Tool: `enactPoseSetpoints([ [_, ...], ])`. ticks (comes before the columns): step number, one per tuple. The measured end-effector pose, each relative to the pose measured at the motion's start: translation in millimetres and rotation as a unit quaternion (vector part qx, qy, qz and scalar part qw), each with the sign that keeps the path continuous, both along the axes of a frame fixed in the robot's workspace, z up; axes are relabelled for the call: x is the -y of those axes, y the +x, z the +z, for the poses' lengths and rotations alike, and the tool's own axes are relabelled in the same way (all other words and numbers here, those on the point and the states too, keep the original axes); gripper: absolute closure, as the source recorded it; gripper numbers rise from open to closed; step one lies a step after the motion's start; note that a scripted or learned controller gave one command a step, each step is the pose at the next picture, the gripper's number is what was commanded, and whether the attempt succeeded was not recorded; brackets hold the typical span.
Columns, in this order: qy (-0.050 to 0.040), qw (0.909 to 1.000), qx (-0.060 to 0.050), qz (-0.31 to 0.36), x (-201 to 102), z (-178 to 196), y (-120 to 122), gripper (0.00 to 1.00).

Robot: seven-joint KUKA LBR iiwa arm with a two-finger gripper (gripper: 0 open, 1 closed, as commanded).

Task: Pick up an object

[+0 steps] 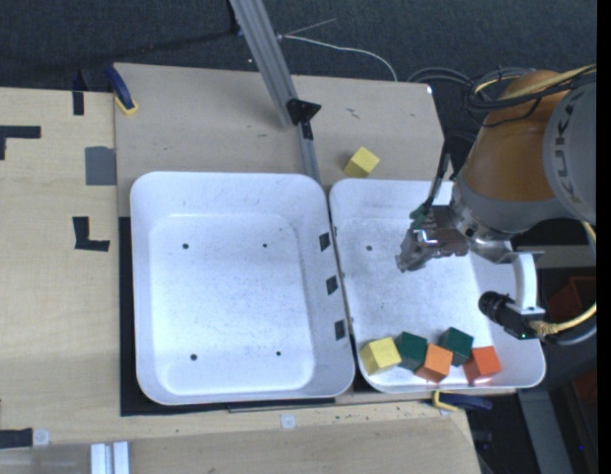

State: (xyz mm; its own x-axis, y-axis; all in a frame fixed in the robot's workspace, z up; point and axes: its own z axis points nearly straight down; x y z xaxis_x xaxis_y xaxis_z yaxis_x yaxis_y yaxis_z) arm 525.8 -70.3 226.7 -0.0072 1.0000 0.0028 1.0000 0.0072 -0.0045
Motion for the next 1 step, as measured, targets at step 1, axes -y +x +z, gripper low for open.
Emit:
enactPoseSetpoints([
  [1, -0.0010, 1.0000, -0.001, -0.001, -31.9, -37.4, 19.5, 1.00],
])
